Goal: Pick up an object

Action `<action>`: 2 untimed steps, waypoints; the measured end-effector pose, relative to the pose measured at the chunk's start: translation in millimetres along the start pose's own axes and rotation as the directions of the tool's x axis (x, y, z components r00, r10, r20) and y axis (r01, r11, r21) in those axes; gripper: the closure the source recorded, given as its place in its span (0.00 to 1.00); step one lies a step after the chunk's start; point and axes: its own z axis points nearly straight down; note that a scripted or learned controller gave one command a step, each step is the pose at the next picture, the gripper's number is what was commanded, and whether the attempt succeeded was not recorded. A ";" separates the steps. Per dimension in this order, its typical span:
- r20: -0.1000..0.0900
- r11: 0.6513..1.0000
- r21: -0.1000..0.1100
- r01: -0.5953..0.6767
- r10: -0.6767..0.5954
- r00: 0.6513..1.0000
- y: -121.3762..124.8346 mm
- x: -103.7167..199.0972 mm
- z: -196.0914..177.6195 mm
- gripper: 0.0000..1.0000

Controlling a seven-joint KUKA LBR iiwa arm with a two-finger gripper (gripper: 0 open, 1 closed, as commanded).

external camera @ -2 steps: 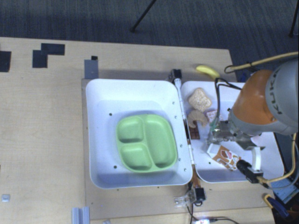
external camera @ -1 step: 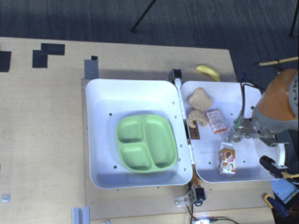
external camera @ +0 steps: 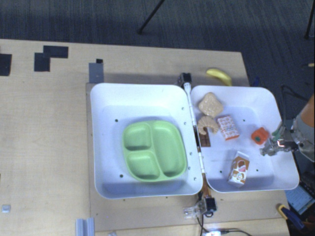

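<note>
Camera view shows the gripper (external camera: 272, 147) at the right edge of the right bin (external camera: 256, 98), just beside the small orange toy (external camera: 259, 135); whether its jaws stand open or closed cannot be told at this size. That toy is the nearest candidate for the pick. The other things lie farther left in the same bin: a small carton (external camera: 239, 168) lying tilted near the front wall, a flat printed packet (external camera: 228, 127), two bread-like pieces (external camera: 209, 103) and a dark bar (external camera: 204, 139) against the dividing wall. The left bin (external camera: 106, 112) holds a green divided plate (external camera: 154, 150). A banana (external camera: 219, 75) lies on the surface (external camera: 44, 141) behind the bins.

To do the step well, the arm probably needs to centre the jaws over the orange toy before descending, keeping clear of the bin's sloping right wall. The toy looks small and rounded, so an off-centre close would likely squirt it aside.
</note>
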 end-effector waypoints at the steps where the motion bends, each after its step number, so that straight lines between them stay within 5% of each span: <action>1: -0.001 1.000 0.001 0.001 -0.001 1.000 0.1 0.9 0.5 0.00; 2: 0.000 1.000 -0.003 0.002 -0.002 1.000 0.9 34.1 60.7 0.00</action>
